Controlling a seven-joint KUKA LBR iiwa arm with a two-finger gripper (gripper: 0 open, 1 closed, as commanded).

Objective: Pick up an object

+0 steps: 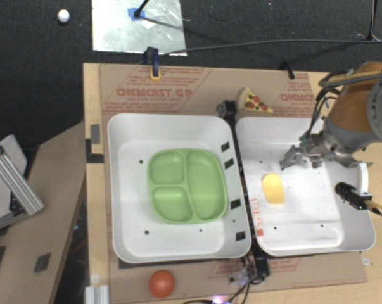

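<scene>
Small yellow rounded plastic-looking block lying in right white bin, near its left wall. Pincer hovering just beyond, grasping nothing; finger state unclear. Probably light, smooth, slippery: pinching across narrow sides looking best.

Printed in red on the brown cardboard sheet under the bins: "CHEMCAST GP", readable behind the left bin. Repeated at a slant near the far right corner, behind the right bin, only partly legible. Smaller red print beneath both, too fine to read.
</scene>
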